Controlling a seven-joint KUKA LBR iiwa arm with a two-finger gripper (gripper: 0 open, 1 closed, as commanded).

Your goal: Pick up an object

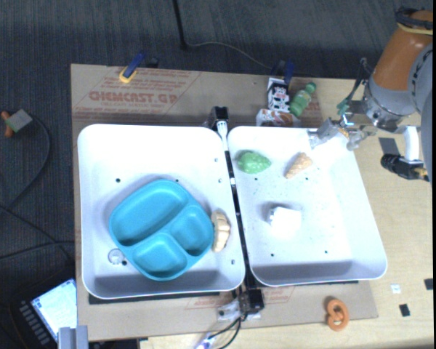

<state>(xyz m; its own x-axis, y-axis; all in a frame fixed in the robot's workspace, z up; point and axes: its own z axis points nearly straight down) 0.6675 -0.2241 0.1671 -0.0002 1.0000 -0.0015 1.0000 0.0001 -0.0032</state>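
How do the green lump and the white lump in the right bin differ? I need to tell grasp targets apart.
The green lump is dark against the bin floor; the white lump nearly blends into it. The green lump sits near the divider at the far end; the white lump sits nearer the bin's middle. Both lie loose in the right bin, similar in size.

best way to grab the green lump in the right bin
Take the green lump across its narrower front-to-back span, coming straight down. It lies low and rounded on the right bin's floor, wider left to right. Its left end sits near the bin wall, so keep the fingers off that side. The tan piece lies well apart.
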